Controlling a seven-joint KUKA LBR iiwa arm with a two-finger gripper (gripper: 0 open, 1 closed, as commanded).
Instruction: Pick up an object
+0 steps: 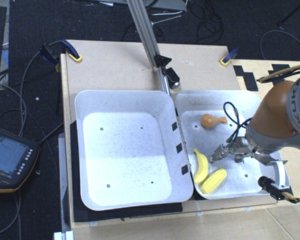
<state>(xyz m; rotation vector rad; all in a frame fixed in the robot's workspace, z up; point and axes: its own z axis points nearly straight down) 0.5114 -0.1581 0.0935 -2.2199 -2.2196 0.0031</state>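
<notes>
A pale wooden bench [140,64] is set on dark carpet. In the right bin [250,101], the gripper [221,154] is seen beside the banana [201,166], apparently open, nothing held.

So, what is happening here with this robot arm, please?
The robot arm reaches in from the right over the right bin. Its claw hangs low in that bin, just right of a banana and above a yellow corn cob. An orange pear-shaped toy lies farther back. Nothing shows between the claw's tips, so no object is picked up yet. The left bin sits alongside.
</notes>
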